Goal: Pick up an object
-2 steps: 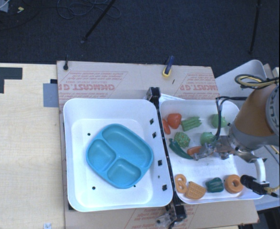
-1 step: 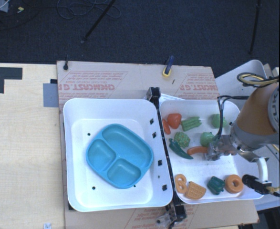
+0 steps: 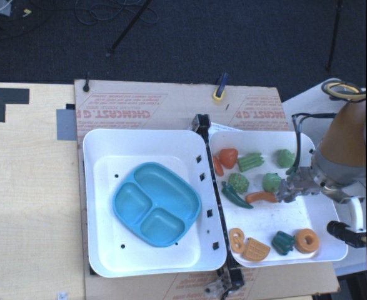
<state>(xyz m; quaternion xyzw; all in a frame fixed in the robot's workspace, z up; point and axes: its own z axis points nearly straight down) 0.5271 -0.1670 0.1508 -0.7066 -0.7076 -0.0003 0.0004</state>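
Crowded as the right bin [image 3: 321, 227] is, the gripper [image 3: 287, 191], its opening impossible to tell, risks nudging the orange carrot [image 3: 261, 197] or green vegetable [image 3: 271, 182] aside and missing.

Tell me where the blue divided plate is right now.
The blue divided plate lies in the left bin, left of the clips joining both bins.

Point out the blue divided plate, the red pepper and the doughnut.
Blue divided plate [image 3: 156, 203]: camera view, on the ridge between its compartments.
Red pepper [image 3: 227, 157]: camera view, middle of its body.
Doughnut [image 3: 307, 240]: camera view, on its ring, lower right of the right bin.
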